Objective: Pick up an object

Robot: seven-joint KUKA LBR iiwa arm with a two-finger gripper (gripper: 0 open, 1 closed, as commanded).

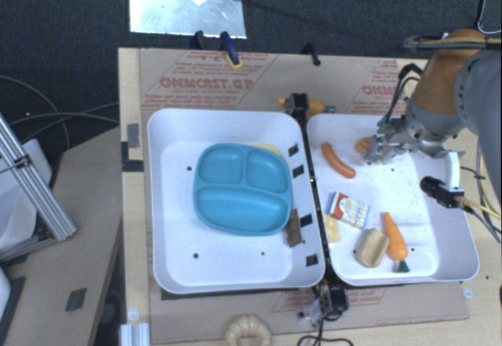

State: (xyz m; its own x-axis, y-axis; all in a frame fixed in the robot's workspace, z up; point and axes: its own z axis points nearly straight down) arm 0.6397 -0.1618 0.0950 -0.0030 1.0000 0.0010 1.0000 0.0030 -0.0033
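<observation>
My gripper [378, 150] is low over the far part of the right bin [439, 258], its tip close to the bin floor. A small orange piece [362, 146] lies right beside it on the left, touching or nearly so. An orange sausage [339, 161] lies a little further left. Nearer the front are a small white and red box [347, 209], a pale yellow piece [332, 228], a tan bread roll [372, 246] and a carrot [394, 236].
The left bin [169, 203] holds a blue divided plate [241, 187], a yellow thing [271, 148] behind it and a brown piece [294, 228] by the dividing wall. A yellow object [314, 107] sits beyond the bins. A pale ring [247, 330] lies at the bench front.
</observation>
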